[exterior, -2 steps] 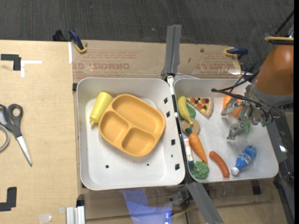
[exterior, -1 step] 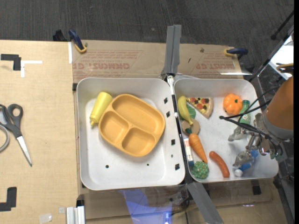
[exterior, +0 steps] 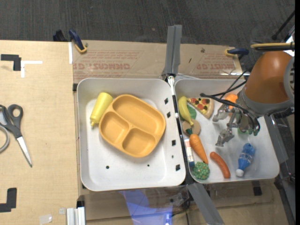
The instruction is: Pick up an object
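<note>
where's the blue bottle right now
The blue bottle lies in the right bin, near its front right corner, just right of the sausage and below the gripper.

Wooden bench bears two white bins, scissors and cardboard

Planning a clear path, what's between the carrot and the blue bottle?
In the camera view, a red sausage lies between the carrot and the blue bottle.
</note>
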